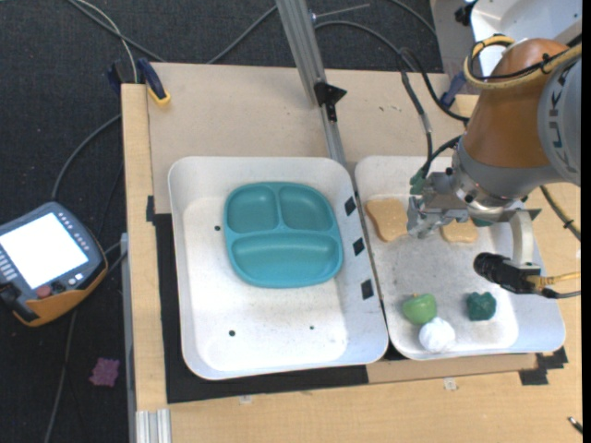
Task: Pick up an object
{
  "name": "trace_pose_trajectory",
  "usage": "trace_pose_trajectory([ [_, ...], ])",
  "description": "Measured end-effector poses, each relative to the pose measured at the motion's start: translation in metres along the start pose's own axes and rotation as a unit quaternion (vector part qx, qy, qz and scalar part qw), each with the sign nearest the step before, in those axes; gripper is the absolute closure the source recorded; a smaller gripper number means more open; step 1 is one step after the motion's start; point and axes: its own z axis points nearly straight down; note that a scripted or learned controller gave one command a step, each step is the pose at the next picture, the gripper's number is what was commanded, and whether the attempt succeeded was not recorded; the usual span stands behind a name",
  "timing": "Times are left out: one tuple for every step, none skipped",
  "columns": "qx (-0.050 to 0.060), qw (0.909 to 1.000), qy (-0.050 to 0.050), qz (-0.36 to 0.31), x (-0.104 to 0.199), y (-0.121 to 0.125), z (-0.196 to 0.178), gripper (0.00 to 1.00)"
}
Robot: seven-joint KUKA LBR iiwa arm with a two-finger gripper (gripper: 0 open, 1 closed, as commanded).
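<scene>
We find the tool low over the right bin, near that bin's far-left corner, and from above its fingers are too hidden under the wrist for us to tell how wide they stand or whether anything sits between them. Directly at its tip, on the side toward the divider between the bins, lies a tan flat piece, touching or nearly touching the tool; a second tan piece peeks out on the opposite side, under the arm. We judge the tan piece by the divider to be the likeliest target, since it lies just leftward of the tool along the bin's far edge. Farther out, toward the near edge of the same bin, sit a green ball, a white ball and a dark green lump, well apart from the tool. The teal divided plate rests in the left bin.
</scene>
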Motion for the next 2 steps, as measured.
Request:
trace_pose_trajectory([
  [-0.002,1.0,0.0,-0.001,0.055,0.005,-0.009,1.0],
  [-0.002,1.0,0.0,-0.001,0.113,0.026,-0.011,1.0],
])
